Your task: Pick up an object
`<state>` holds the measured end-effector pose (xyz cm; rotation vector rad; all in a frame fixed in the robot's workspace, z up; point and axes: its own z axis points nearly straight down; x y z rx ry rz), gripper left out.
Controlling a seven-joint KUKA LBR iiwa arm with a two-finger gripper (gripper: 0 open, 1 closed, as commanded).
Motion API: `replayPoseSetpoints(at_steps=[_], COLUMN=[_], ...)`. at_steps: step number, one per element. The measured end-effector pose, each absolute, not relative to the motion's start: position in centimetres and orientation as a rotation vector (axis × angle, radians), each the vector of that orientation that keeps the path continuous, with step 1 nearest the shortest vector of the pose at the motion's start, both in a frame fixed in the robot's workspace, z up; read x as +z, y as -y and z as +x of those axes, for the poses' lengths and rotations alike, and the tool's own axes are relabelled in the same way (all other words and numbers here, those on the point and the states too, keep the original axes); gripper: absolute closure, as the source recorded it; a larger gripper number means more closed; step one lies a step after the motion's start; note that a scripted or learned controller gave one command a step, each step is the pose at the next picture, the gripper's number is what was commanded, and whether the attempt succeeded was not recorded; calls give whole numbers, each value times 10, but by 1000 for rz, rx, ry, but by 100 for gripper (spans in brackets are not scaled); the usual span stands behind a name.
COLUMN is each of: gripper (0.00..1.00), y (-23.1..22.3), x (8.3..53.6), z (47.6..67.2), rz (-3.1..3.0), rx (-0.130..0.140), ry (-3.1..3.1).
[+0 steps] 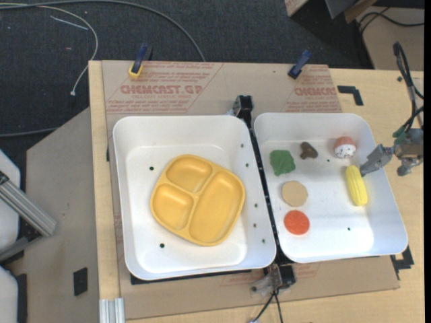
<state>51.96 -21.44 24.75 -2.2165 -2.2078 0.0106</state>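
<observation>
The right bin (377, 241) holds several small items: a green piece (282, 161), a brown piece (308, 151), a white and red piece (344, 147), a yellow corn cob (356, 185), a tan disc (294, 194) and a red-orange disc (297, 222). My gripper (388, 165) hangs at the bin's right rim, just right of and above the corn cob. It is open, with nothing between its fingers.
The left bin (135, 247) holds a yellow divided plate (197, 199). A black divider with clamps runs between the two bins. Two blue clips (139, 59) pin the cardboard at the bench's far edge. Cables lie on the dark floor beyond.
</observation>
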Motion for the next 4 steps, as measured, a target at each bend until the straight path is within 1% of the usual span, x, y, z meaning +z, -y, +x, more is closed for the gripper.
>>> replayPoseSetpoints(at_steps=[1,2,3,4], gripper=[0,0,0,0], y=[214,211,206,197], x=[254,207,163,108], z=[522,513,509,503], rz=[-2220,-2220,-2217,-2217], rx=[0,0,2,1], ry=[2221,2220,2217,2217])
